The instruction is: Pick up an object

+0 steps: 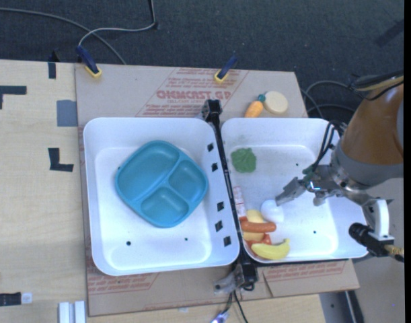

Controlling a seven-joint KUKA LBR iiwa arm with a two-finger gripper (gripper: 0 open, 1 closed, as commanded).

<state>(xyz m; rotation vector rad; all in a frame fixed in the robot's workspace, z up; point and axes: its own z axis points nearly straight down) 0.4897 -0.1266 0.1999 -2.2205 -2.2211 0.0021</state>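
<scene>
one banana (271, 249) lengthwise left-right, ends upturned

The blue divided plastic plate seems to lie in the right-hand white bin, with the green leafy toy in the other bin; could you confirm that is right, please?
Not quite: the camera view shows the blue divided plastic plate in the left-hand white bin, not the right. The green leafy toy is indeed in the other bin, the right-hand white bin.
</scene>
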